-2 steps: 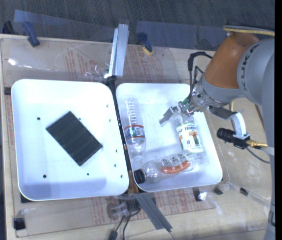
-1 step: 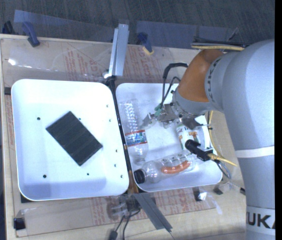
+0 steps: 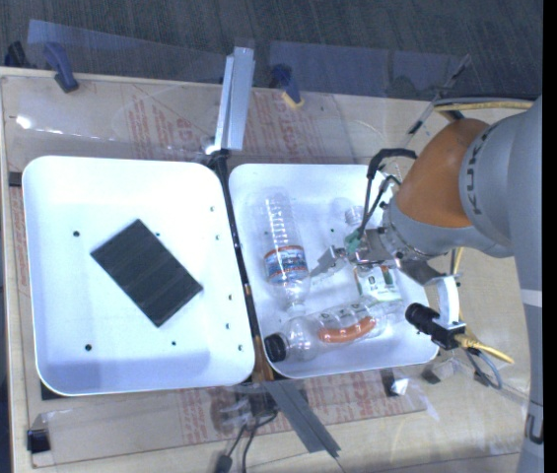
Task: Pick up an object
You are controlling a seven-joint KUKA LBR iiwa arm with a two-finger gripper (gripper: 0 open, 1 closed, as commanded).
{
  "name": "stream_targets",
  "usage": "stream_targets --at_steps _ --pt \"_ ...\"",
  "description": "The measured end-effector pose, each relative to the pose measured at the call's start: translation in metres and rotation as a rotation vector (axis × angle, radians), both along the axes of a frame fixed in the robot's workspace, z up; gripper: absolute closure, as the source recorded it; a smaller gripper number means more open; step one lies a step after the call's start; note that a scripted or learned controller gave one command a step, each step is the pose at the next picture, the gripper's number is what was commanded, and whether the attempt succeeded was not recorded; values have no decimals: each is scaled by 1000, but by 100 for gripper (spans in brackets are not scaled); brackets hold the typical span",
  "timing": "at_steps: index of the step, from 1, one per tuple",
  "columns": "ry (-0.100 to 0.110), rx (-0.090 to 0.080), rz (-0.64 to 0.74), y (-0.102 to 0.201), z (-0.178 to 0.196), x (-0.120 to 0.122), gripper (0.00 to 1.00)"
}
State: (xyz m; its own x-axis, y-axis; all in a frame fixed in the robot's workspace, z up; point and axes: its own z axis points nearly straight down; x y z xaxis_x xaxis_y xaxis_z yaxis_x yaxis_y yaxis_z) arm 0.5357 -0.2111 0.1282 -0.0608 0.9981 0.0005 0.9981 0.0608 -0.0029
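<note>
Nearest the lens, the grey arm [image 3: 490, 180] with its orange band reaches in from 3 o'clock over the right bin [image 3: 248, 190]. Gripper [image 3: 362, 249] sits low near bin centre; finger state cannot be determined (wrist hardware obscures it). Clear plastic bottle [image 3: 284, 249] lies at the gripper's 9 o'clock, a second bottle [image 3: 332, 328] at 6 o'clock. Dark flat pad [image 3: 147, 271] rests in the left bin [image 3: 41, 180].

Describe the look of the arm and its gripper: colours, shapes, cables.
The arm is a thick, rounded grey tube with a glossy orange band above the wrist. A thin black cable loops out beside the band. The gripper is a compact metal assembly with small green and white parts. Its fine detail is too small to tell.
</note>
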Motion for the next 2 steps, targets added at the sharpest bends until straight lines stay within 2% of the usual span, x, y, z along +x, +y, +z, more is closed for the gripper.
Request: stream_targets --at_steps 1,2 --pt "-26 -39 166 51 -24 10 0" --pt "-2 0 132 11 18 -11 0"
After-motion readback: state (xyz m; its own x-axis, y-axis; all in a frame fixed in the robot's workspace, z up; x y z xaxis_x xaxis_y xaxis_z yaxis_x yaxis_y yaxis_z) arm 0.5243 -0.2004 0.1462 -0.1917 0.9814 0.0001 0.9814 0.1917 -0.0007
